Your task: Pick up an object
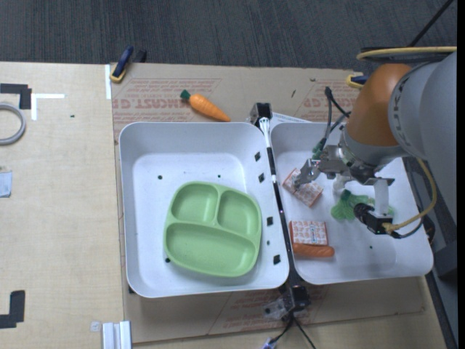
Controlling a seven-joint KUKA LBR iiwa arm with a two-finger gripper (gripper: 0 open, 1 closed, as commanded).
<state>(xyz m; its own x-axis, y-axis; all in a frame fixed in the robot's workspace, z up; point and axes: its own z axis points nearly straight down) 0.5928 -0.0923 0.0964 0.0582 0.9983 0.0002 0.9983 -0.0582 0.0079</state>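
A bench seen from above at a slant holds two shallow white bins side by side on a sheet of brown cardboard. The left bin [138, 195] contains a pale green divided plate [213, 228] with three compartments, lying flat near the middle of the bin floor.

The right bin [407, 257] holds several small objects. A small box with a red and white pattern [303, 187] sits tilted toward the bin's far left part. A second, similar patterned box [309, 231] lies nearer the camera, and an orange carrot-shaped toy [314, 251] lies just beside its near edge, apparently touching it. A green leafy toy [344, 206] rests toward the middle of the bin.

The grey arm with its orange band reaches in from the right, over the right bin. Its gripper [314, 171] sits low just above the tilted box at the far left of the bin, with the fingertips close to or touching the box's top. The fingers seem slightly parted, but the view is too cluttered to tell how wide they are or whether they grasp the box.

Outside the bins, another orange toy carrot [205, 106] with a green top lies on the cardboard beyond the left bin's far edge. A blue and yellow clamp [122, 63] grips the cardboard's far left corner.
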